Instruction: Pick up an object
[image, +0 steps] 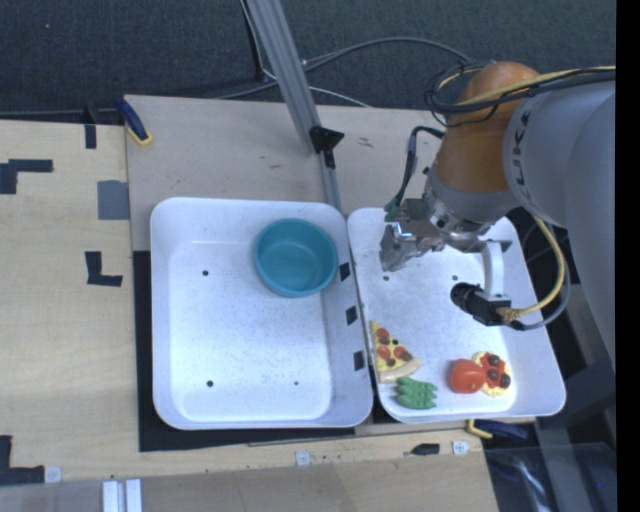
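Pizza slice (391, 353) lying by the left wall of the right bin (540, 400), long axis running along that wall, touching the green toy (415, 394) at its near end. Sitting toward the viewer from the gripper (397, 247), well apart, almost straight down the bin. Gripper hovering over bare floor at the far end, grasping nothing; spread of its tips impossible to tell. Red and yellow toy (479, 373) resting near the right. Blue bowl (295, 257) occupying the left bin (180, 330).
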